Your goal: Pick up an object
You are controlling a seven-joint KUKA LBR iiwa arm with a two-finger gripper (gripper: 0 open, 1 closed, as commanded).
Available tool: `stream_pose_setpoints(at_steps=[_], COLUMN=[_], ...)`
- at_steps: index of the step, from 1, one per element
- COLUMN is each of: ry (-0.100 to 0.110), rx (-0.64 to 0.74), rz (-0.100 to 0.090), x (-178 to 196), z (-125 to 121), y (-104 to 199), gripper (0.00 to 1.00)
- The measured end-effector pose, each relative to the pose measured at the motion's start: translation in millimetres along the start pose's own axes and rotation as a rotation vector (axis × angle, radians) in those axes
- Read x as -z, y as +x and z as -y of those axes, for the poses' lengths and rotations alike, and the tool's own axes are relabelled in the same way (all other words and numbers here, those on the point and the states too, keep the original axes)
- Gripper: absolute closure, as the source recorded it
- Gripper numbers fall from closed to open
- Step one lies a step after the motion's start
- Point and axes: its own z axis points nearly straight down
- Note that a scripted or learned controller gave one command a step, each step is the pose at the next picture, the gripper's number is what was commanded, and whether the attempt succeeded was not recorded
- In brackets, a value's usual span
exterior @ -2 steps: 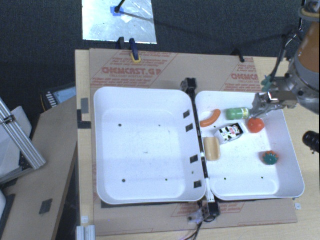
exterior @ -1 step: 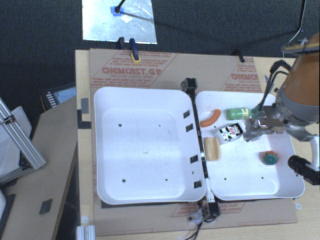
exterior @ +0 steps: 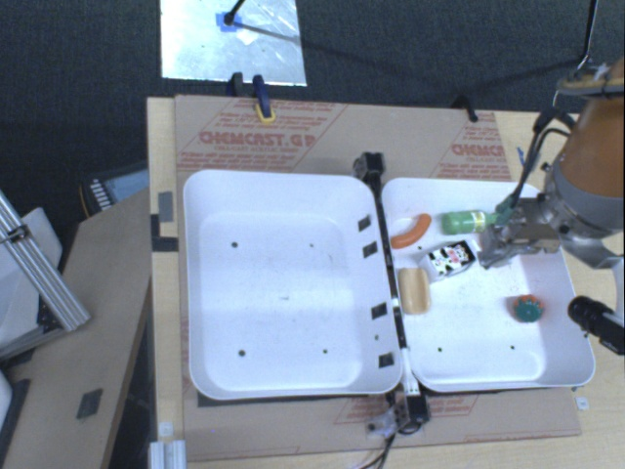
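White plastic of the right bin (exterior: 557, 360) carries every candidate, the tool (exterior: 491, 252) low beside the patterned card (exterior: 450, 258) near the green bottle (exterior: 463, 222), its grip state impossible to tell, so nothing looks lifted and the pick remains

We see the arm (exterior: 596, 145) reaching in from the right, its orange band sitting above the grey wrist. The wrist is bent so that the end effector (exterior: 496, 242) points leftward and down, low at the upper middle of the right-hand bin (exterior: 557, 360). Its metal fingers blur together, so we cannot judge their spread.
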Motion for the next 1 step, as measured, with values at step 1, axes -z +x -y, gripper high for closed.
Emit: stream_pose_setpoints(at_steps=[1], ry=[-0.003], rx=[0.003], rz=[0.0], x=[10.8], z=[-1.0], y=[0.1], gripper=[1.0])
